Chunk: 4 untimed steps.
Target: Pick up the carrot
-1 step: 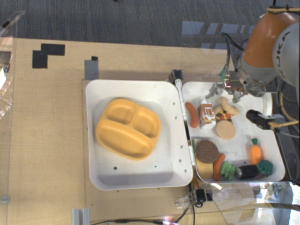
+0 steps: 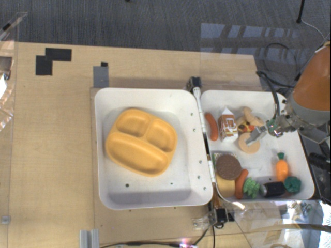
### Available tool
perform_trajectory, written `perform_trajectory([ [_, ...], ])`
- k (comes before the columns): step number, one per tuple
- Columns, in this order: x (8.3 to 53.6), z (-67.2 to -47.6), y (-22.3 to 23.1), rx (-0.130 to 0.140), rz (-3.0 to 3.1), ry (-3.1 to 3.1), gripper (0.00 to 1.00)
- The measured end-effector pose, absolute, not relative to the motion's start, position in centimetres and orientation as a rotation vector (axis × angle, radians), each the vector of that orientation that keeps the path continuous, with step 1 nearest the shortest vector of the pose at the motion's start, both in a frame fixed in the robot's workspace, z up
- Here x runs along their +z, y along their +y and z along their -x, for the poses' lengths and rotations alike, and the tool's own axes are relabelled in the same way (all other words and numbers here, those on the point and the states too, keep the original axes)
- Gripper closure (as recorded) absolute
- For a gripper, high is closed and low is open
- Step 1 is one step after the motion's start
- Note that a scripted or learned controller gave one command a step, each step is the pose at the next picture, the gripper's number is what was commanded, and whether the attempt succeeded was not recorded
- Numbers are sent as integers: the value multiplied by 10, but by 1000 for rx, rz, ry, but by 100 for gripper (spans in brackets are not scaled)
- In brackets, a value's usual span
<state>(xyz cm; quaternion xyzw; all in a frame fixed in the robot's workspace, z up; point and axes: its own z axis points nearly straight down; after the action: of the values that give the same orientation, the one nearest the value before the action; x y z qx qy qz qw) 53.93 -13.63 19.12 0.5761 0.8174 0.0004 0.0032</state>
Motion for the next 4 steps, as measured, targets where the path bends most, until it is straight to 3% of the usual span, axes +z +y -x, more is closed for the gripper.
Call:
perform_trajectory([
  [1,106,-487,-189,-1,-1494,2760,0],
  [4,89,-490,-185,4,-1581,2707,0],
])
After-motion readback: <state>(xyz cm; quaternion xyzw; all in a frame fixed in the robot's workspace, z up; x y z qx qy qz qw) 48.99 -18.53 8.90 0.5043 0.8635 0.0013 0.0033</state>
